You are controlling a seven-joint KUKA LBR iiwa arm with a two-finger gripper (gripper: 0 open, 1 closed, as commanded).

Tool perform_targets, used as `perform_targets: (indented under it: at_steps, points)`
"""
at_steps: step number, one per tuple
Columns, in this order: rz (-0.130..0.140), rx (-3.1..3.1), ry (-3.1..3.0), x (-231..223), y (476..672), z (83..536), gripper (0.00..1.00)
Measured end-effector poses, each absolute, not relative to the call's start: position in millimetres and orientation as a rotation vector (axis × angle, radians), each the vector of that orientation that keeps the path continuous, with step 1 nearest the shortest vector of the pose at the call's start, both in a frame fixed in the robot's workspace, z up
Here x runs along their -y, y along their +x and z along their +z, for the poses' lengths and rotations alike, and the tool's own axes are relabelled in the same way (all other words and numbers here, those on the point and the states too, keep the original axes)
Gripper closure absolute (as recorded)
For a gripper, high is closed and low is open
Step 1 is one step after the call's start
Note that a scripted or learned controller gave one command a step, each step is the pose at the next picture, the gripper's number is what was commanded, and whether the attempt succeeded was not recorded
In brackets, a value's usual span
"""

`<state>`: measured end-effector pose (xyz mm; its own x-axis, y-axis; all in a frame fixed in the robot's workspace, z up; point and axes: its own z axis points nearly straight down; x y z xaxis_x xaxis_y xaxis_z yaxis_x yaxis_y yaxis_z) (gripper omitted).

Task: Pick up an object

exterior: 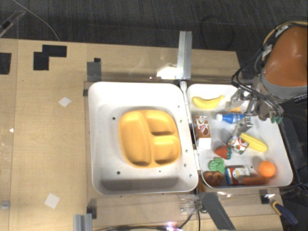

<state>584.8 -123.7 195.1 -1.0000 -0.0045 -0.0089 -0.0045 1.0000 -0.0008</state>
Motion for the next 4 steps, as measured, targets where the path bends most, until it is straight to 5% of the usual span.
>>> perform_targets:
  at_steps: [1, 2, 3, 4]
  points:
    - [0.0, -3.128, 0.206, 169.7, 654.0, 130.5, 0.0]
    - [-0.005, -3.118, 0.04, 200.5, 645.9, 98.2, 0.0]
    - [-0.015, -3.088, 0.031, 199.6, 653.7, 116.7, 1.0]
    - [-0.015, -3.089, 0.031, 199.4, 653.3, 115.8, 0.0]
